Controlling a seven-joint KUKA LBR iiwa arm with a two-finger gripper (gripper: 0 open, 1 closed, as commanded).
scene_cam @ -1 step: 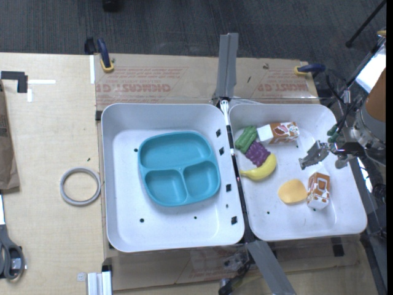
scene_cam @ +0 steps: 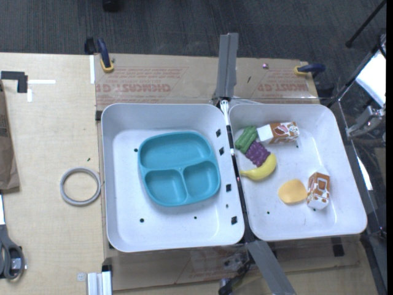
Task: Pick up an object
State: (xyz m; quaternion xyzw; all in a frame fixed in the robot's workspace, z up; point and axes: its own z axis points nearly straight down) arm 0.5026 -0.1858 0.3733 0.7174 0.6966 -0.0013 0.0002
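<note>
Whether the gripper is apart or together cannot be told from here. The pickable things lie in the right bin (scene_cam: 347, 165). The banana (scene_cam: 259, 171), what may be purple grapes (scene_cam: 258, 153) and a green piece (scene_cam: 246, 138) are touching, so a grasp there could nudge neighbours or slip.

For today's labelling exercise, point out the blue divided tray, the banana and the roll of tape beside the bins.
blue divided tray (scene_cam: 164, 151): camera view, on its upper long compartment.
banana (scene_cam: 260, 171): camera view, on the middle of its curved body.
roll of tape (scene_cam: 63, 186): camera view, on the ring's left band.
</note>
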